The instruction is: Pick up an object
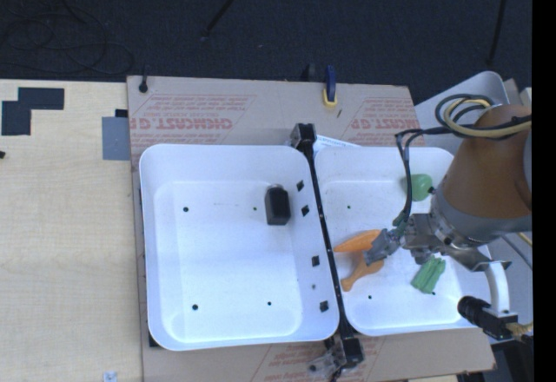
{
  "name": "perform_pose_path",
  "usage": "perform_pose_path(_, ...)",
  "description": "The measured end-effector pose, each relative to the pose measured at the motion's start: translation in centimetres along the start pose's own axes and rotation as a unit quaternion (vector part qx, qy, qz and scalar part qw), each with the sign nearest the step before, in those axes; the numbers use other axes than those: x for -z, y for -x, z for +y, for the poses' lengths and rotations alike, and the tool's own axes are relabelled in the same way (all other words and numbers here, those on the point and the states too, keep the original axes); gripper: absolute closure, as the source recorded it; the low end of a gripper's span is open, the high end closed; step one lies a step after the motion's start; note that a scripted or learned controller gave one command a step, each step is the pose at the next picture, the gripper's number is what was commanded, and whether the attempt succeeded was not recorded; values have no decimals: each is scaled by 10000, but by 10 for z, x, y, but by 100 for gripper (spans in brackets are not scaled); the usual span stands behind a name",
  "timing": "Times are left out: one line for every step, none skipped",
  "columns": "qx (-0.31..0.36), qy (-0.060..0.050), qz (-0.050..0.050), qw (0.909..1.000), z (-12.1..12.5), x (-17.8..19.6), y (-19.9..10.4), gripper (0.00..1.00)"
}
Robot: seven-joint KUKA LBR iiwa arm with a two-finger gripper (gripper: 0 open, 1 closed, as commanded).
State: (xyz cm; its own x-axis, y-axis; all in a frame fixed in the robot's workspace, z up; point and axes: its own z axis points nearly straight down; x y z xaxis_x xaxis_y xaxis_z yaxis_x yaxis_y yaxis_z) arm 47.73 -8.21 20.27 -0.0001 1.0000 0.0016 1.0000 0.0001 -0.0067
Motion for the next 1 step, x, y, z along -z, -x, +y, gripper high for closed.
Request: perform_pose_path(-10, -23, 6, 10000, 0, 8, 1, 100)
